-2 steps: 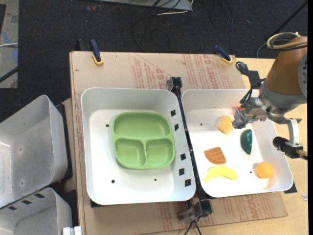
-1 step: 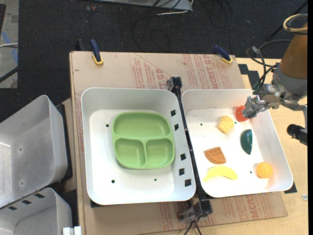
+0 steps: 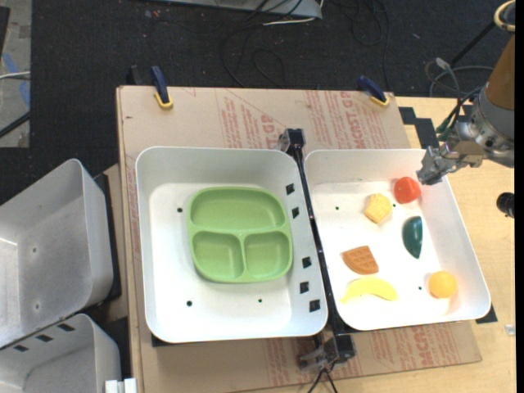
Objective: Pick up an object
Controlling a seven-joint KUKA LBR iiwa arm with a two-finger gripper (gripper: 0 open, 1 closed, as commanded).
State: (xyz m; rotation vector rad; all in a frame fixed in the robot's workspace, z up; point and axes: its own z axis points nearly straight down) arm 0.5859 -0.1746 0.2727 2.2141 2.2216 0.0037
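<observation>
White right bin holds six toy foods; whether the fingers are parted, I cannot tell.

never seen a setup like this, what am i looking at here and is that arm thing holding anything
One camera looks down at a slant on a bench with two shallow white bins. The left bin holds a green divided plate. The right bin holds toy foods: a red piece, a pale yellow chunk, a dark green piece, an orange-brown slice, a banana and an orange ball. The grey robot arm reaches in from the right; its tool hovers beside the red piece, with nothing visibly held.
</observation>
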